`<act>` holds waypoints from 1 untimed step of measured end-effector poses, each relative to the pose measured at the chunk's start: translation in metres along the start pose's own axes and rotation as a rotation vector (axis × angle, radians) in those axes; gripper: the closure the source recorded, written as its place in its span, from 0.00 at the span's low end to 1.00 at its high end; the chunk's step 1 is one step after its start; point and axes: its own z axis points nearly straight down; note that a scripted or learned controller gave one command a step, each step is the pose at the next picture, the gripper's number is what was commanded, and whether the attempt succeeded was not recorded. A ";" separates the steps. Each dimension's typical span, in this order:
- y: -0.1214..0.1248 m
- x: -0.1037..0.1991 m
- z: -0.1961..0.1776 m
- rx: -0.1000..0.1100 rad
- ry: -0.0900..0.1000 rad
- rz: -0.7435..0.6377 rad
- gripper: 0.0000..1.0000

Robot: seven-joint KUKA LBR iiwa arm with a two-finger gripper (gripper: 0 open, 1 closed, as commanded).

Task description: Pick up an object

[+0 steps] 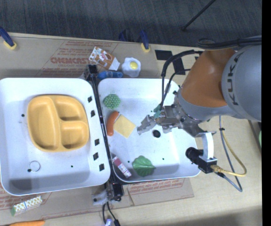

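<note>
Here, from above, we see the gripper (146,124) low inside the right bin (140,86), its fingers spread and holding nothing, just at three o'clock of a yellow cheese slice (124,126). We note an orange sausage (111,122) touching the slice at nine o'clock, a green leaf (143,165) at six o'clock, and a yellow divided tray (58,122) in the left bin (8,126).
</note>
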 end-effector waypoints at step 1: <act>0.043 0.065 0.036 -0.001 -0.001 -0.120 0.00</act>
